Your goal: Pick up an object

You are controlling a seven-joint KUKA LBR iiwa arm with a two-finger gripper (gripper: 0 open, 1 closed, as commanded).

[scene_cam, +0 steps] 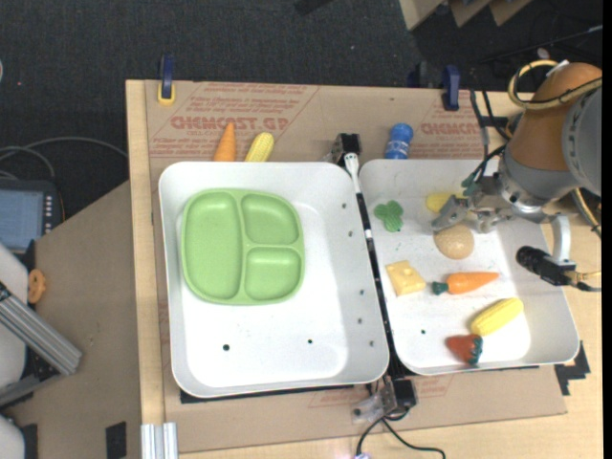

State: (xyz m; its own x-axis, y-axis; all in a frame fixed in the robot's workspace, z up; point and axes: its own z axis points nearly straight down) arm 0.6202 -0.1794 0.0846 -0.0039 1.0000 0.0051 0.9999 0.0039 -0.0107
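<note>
Green tray (243, 247) in left bin (201, 352), toy foods in right bin (535, 352), claw (466, 214) state unclear

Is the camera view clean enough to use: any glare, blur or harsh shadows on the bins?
Camera view: even, soft lighting; left bin bright white, slightly washed out; green tray sharp; gripper slightly soft, casting faint shadow near the potato.
</note>
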